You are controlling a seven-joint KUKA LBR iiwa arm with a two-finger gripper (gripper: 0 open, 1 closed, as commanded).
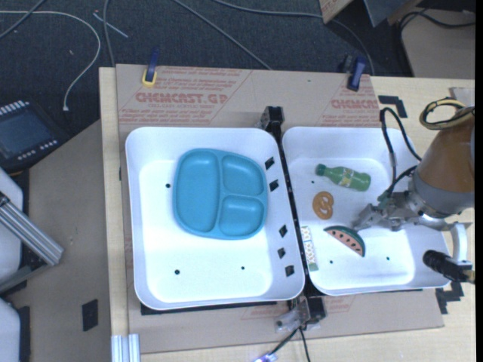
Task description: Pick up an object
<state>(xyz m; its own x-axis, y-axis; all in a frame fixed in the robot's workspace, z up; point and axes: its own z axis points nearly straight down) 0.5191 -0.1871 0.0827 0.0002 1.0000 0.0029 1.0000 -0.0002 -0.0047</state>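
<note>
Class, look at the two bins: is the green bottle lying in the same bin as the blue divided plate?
No. The green bottle lies in the right bin, while the blue divided plate sits in the left bin.

Left bin [143, 202] holds a divided plate [220, 193]; right bin [392, 271] holds bottle [343, 176], pretzel [323, 204], watermelon slice [346, 240].

Blue divided plate [220, 194]; green bottle [343, 176]; orange pretzel [323, 204]; red-green watermelon slice [346, 240]; white bins [151, 225].

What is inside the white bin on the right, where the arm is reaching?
The right bin holds a green bottle, a pretzel and a watermelon slice. The gripper hangs beside the slice; whatever lies beneath the arm is covered.
</note>
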